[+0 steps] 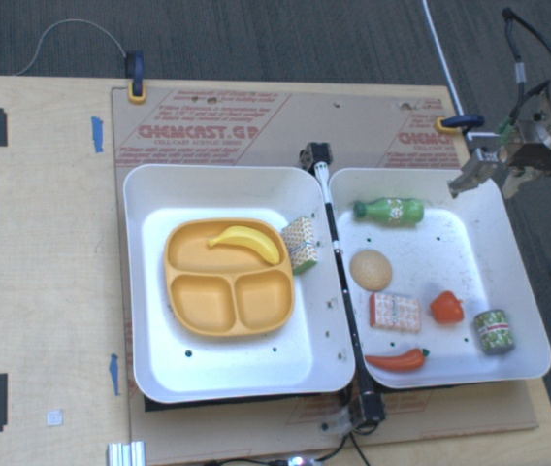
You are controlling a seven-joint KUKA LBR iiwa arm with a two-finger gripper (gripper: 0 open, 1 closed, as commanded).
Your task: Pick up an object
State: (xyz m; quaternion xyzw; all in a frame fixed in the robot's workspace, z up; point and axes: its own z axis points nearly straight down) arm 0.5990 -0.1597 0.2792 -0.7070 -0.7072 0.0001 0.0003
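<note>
Gripper [490,176] hangs over right bin's [528,289] 1 o'clock corner, fingers spread wide, gripping nothing; green bottle [389,211] lies at its 8 o'clock.

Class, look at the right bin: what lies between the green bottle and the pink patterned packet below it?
In the camera view, the tan round bun lies between the green bottle and the pink patterned packet, touching neither.
</note>
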